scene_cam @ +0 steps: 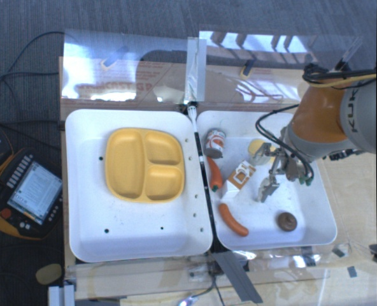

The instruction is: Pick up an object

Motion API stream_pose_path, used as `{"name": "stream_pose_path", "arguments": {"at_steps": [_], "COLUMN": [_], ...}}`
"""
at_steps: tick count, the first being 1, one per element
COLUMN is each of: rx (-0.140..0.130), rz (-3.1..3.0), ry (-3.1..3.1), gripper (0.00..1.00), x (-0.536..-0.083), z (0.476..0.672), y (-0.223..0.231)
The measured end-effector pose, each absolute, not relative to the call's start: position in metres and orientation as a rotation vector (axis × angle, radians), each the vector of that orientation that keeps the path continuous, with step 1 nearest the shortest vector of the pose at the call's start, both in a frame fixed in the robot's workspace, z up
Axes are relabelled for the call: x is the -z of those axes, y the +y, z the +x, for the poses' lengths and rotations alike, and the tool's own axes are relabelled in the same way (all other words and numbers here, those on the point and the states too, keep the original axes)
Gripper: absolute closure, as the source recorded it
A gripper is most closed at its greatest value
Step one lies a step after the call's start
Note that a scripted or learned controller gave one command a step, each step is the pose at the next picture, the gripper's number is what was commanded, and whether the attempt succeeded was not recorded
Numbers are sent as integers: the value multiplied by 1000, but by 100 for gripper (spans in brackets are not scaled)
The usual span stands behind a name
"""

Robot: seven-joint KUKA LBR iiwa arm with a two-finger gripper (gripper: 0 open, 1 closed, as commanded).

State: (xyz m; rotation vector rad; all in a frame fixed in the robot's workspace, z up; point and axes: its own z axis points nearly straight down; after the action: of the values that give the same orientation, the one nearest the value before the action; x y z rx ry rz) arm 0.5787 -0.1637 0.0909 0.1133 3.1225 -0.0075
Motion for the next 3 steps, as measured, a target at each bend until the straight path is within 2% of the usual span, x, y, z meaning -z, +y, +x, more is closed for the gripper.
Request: {"name": "stream_pose_path", "arguments": {"at_steps": [1,2,3], "rx": [12,14,-1], "rz": [111,-514,-645], "ry": [3121,3083,3071], "gripper": [100,100,100], "x": [-102,-93,-184], "z": [580,590,564], "y": [-163,-108,-50]}}
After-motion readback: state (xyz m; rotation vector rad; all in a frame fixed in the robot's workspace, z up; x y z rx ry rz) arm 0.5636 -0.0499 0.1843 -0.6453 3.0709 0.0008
